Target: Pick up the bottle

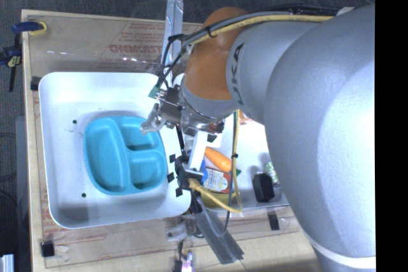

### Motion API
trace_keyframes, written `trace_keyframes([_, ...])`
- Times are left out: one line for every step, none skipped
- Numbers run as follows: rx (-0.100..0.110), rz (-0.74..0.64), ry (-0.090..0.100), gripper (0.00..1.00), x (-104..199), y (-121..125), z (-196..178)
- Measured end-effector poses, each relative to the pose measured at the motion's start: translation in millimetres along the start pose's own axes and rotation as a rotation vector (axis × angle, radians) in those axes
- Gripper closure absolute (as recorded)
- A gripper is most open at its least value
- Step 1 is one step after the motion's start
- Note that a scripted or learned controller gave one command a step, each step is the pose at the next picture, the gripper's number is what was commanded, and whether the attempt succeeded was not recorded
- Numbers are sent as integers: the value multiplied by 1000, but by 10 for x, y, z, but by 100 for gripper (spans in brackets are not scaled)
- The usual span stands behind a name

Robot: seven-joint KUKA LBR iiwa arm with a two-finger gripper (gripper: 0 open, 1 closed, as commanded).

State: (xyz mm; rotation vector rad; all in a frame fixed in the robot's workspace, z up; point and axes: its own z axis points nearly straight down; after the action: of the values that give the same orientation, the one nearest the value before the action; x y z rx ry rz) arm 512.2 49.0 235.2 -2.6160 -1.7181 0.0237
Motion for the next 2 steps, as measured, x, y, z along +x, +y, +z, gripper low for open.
trace_keyframes([-13, 111, 5, 0, -181, -314, 326])
trace_keyframes([-11, 89, 4, 0, -303, 622, 446])
